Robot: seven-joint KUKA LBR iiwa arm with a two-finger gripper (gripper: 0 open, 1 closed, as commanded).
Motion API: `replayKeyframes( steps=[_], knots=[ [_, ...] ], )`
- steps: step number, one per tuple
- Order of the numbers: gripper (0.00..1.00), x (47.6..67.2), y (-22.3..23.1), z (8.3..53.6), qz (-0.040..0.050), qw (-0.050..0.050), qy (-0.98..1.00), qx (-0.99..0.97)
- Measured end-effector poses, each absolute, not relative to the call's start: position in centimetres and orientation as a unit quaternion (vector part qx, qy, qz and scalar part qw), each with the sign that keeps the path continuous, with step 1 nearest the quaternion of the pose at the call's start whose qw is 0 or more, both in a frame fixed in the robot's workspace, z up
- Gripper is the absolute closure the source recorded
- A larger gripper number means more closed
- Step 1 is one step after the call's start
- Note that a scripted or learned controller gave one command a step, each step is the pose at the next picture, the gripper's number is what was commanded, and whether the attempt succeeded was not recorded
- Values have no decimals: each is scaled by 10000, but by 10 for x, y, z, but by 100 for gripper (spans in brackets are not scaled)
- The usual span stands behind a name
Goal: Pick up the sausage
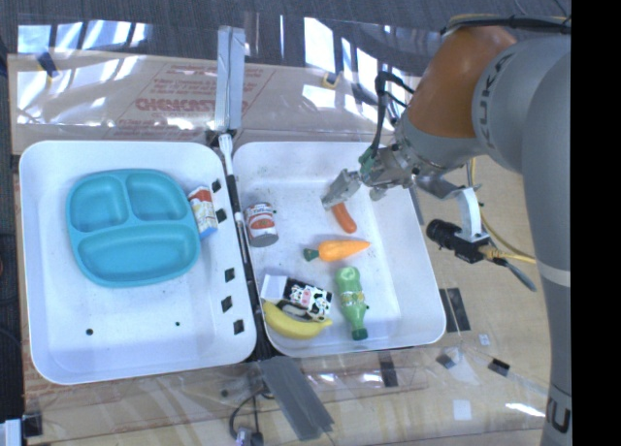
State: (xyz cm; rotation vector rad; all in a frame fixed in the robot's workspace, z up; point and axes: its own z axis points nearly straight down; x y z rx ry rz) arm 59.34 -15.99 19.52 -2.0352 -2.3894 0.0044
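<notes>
Your gripper, right of frame centre, hovers over the sausage; finger state indeterminate. Descend next.

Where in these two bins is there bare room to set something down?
Left bin: bare floor below the blue tray, along its front wall. Right bin: a bare patch at the back, above the can and left of the gripper. Crowded: the right bin's front, with banana, green bottle and carrot.
</notes>
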Motion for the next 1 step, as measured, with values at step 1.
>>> replayKeyframes(
  steps=[1],
  knots=[
    [0, 625, -170, 92, 10, 5, -7590, -6511]
  ],
)
